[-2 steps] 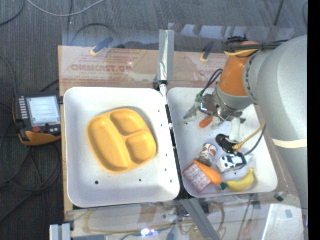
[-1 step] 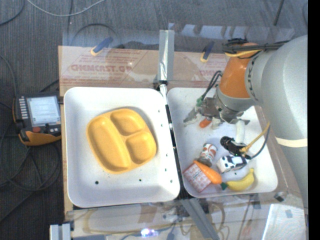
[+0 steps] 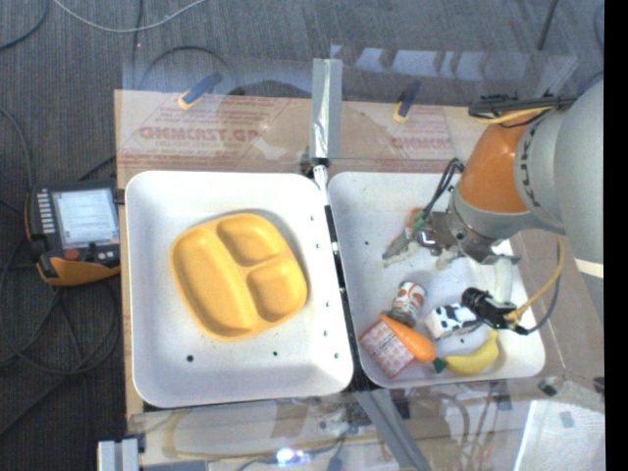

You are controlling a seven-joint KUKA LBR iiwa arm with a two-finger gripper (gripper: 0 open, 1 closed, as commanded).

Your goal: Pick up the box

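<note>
The box [image 3: 384, 350] is a small reddish carton with a pale label, lying flat at the front left corner of the right bin [image 3: 365, 214]. An orange carrot [image 3: 414, 340] lies against its right side. My gripper [image 3: 410, 239] hangs over the middle of the right bin, well behind the box and apart from it, at the end of the grey arm with the orange band [image 3: 496, 170]. Nothing shows in the gripper.
A small can [image 3: 407, 299] stands just behind the box. A black-and-white spotted item [image 3: 452, 319] and a yellow banana [image 3: 474, 357] lie to the right of the carrot. The left bin [image 3: 147, 361] holds a yellow divided plate [image 3: 239, 273].
</note>
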